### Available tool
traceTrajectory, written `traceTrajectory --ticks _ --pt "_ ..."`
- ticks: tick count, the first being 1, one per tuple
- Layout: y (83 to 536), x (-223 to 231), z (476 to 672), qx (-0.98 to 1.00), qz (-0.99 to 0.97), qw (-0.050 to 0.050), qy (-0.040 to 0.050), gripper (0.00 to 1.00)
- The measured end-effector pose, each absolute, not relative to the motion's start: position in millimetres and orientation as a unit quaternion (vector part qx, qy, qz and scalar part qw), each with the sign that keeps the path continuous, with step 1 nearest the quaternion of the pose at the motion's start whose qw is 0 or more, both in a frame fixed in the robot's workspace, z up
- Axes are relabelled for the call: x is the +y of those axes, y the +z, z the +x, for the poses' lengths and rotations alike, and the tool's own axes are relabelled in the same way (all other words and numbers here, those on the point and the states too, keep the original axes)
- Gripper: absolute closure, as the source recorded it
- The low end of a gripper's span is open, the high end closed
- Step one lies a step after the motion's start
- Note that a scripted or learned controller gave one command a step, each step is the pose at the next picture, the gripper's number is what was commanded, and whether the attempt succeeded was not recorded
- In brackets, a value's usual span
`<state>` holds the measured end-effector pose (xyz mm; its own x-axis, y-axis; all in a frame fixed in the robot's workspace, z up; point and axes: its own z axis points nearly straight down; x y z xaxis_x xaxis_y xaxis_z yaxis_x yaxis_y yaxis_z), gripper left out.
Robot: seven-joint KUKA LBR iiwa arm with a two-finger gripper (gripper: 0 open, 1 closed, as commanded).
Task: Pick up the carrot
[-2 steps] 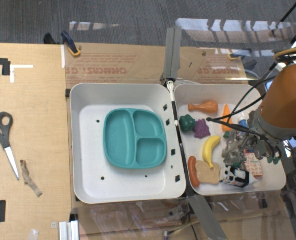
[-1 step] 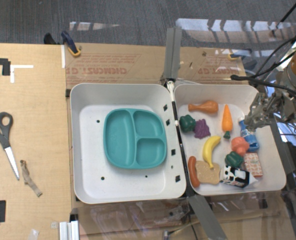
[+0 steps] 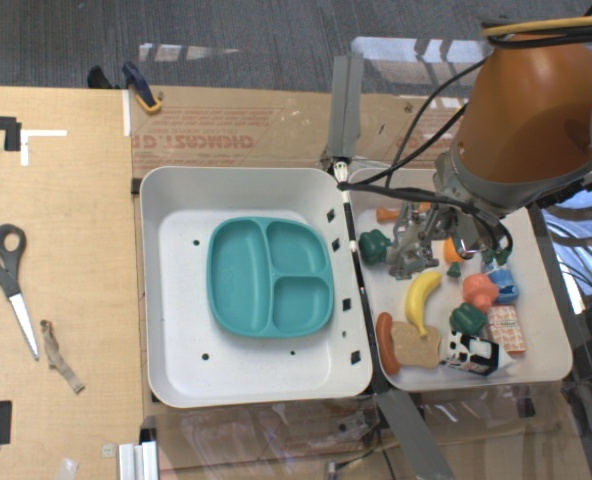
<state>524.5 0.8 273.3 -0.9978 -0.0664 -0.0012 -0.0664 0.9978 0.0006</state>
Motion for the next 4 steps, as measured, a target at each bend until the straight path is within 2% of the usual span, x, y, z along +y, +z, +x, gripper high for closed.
traceTrajectory --ticks 1,2,3,4 --pt "298 -27 511.9 0.975 -0.22 0.003 -0.0001 1.0" --pt "431 -119 546.8 0.973 -0.233 0.002 -0.0004 1.0" --pt "289 -121 568.0 0.978 -0.207 0.001 0.0005 1.0" --pt "190 -118 516.4 0.932 -0.363 0.001 0.0003 1.0"
